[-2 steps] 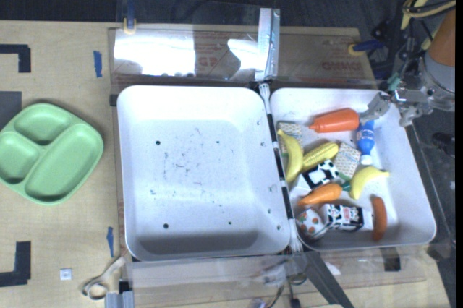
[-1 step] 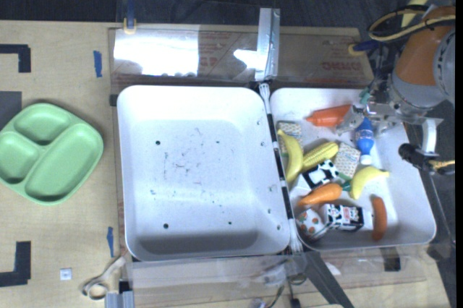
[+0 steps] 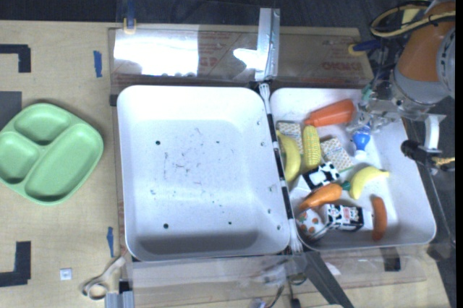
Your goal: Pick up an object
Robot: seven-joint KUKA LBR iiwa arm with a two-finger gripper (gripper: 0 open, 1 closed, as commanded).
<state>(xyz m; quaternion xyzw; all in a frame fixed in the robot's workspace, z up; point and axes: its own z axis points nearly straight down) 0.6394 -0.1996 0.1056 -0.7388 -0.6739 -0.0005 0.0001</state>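
Nearest me, low in the right bin (image 3: 423, 223), sausage (image 3: 378, 216) and carrot (image 3: 322, 195) crowd together; my jaws (image 3: 377, 110) sit at its far edge, state untellable, so I'd descend on the freer banana (image 3: 367, 178), squaring across its narrow width.

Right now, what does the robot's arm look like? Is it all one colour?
No, it has two colours. The arm is mostly grey and rounded, with a wide orange band above the wrist. A yellow cable loops beside it near the top. At its end is a small metal gripper, thin and silvery, over the right bin full of toy food.
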